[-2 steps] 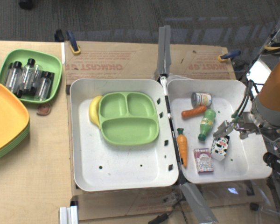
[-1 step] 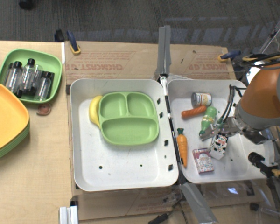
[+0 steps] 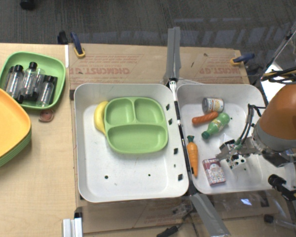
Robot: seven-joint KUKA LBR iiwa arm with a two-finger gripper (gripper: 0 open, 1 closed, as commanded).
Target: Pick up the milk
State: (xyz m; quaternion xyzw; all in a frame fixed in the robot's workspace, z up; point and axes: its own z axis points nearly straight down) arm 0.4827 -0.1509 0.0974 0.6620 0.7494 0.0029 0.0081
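Observation:
The milk (image 3: 214, 171) is a small pink and white carton lying flat near the front of the right bin (image 3: 256, 181). My gripper (image 3: 233, 156) hangs low over the same bin, just right of the carton and slightly behind it. It sits close to the carton's upper right corner. Nothing is visibly held. The arm's orange band (image 3: 286, 117) rises at the bin's right side.
The right bin also holds a can (image 3: 213, 104), a carrot (image 3: 205, 118), a green bottle (image 3: 216, 125) and a second carrot (image 3: 193, 154) by the left wall. A green divided plate (image 3: 135, 124) and a yellow item (image 3: 99, 116) lie in the left bin.

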